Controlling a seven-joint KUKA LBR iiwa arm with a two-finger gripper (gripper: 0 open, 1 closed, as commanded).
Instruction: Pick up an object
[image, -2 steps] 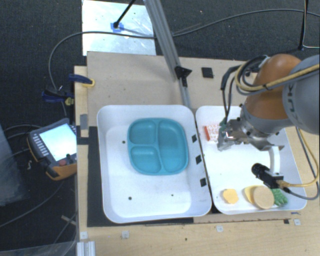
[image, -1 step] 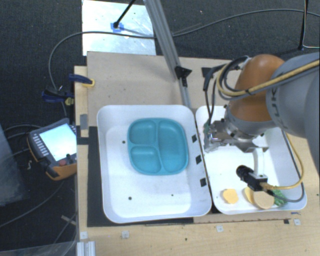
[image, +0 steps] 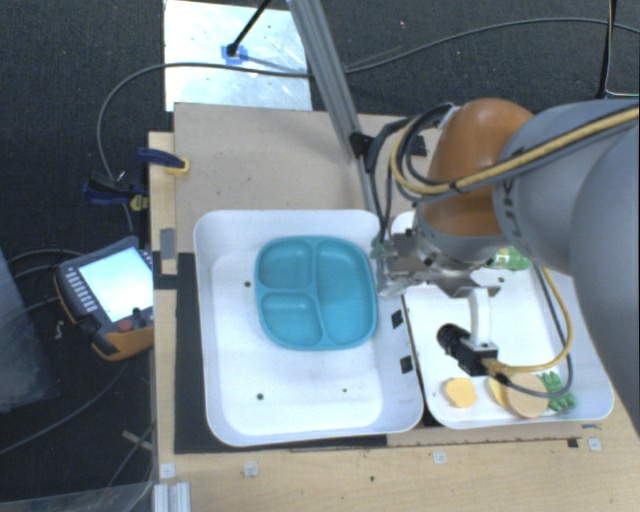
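Over the right bin (image: 598, 398) the pincer (image: 432, 268) hovers, approach stage I'd guess; can't tell if it's clenched. A yellow disc (image: 460, 393) lies by the front wall, so it needs lining up there.

No writing can be read; the handheld pendant's screen (image: 110, 283) is a blur.

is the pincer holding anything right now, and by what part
Cannot tell. The pincer hangs over the right bin, and the arm above it hides whatever may be in its grip.
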